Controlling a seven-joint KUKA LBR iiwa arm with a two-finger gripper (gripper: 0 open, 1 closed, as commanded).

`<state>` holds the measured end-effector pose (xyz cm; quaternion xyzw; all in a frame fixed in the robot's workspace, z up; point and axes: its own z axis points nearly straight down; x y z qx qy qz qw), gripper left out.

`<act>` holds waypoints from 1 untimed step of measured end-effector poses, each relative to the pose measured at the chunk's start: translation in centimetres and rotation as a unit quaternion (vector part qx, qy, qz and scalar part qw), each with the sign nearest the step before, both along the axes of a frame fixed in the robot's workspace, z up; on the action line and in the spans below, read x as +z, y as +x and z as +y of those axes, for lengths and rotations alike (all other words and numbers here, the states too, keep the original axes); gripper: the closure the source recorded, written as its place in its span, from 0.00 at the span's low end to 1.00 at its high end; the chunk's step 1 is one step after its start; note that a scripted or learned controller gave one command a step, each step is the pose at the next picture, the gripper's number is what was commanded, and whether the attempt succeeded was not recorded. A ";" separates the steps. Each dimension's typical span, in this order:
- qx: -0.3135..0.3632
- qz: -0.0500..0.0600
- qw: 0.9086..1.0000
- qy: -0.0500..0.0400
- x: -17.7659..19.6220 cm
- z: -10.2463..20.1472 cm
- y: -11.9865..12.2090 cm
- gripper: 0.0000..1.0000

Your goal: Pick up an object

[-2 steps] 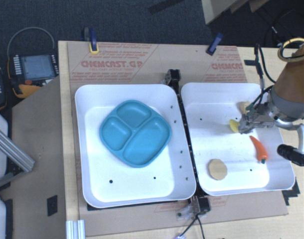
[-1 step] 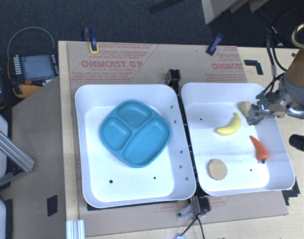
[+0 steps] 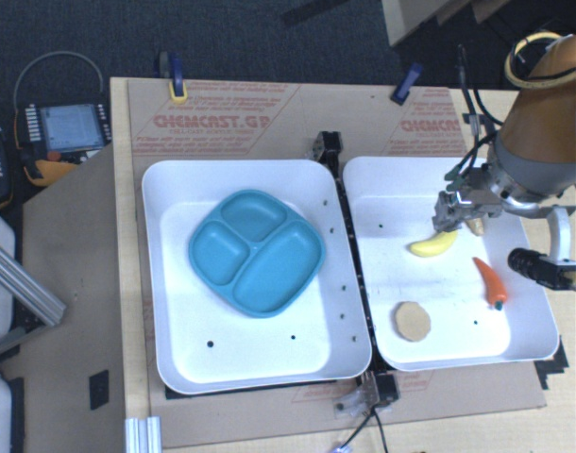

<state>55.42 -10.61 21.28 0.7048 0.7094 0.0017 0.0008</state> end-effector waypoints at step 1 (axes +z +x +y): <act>-0.001 0.000 1.000 0.000 0.0 4.3 1.3 1.00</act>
